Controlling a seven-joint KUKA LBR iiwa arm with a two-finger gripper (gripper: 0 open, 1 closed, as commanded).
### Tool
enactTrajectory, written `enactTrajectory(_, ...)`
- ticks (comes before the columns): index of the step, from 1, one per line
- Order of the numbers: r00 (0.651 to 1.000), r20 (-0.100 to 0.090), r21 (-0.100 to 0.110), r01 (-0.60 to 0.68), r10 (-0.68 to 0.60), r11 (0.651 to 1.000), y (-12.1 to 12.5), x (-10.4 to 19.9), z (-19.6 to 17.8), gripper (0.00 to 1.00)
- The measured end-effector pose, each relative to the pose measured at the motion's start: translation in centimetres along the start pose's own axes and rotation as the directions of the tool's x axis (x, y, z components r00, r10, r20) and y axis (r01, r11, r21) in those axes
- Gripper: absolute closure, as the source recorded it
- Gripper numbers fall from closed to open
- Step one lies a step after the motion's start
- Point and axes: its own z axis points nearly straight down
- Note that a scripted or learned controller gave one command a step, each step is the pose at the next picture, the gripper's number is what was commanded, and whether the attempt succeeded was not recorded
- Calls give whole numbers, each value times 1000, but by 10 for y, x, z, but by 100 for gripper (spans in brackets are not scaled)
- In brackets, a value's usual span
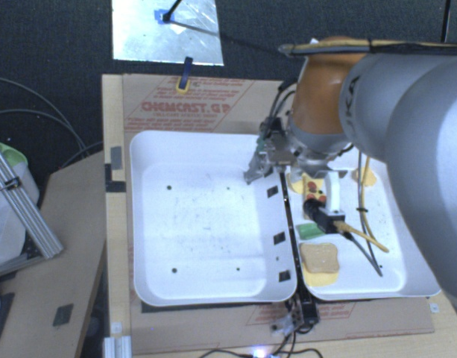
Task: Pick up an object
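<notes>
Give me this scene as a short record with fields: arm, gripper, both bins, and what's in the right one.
arm: grey, orange band, reaching in from the right over the right bin
gripper: at the left bin's far right corner, by the divide
left bin: white, dark specks on its floor
right bin: white, partly under the arm
tan toast-like piece: front of right bin, on a yellow piece
green piece: just behind it

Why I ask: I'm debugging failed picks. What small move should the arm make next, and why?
Probably slide the gripper over into the right bin, toward the tan slice. The gripper sits at the left bin's far right corner, while the pickable things, the tan slice and a green piece, lie in the right bin.
</notes>
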Motion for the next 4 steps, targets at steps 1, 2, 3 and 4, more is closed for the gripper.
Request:
enactTrajectory(1, 1000, 1, -8, -1, 1, 1000, 73, 70, -33, 0)
enactTrajectory(2, 1000, 3, 12, -6, 6, 1000, 35, 83, 108, 0)
enactTrajectory(3, 1000, 4, -11, -14, 14, 1000, 77, 34, -8, 0)
enactTrajectory(4, 1000, 1, -4, -7, 8, 1000, 75, 42, -69, 0)
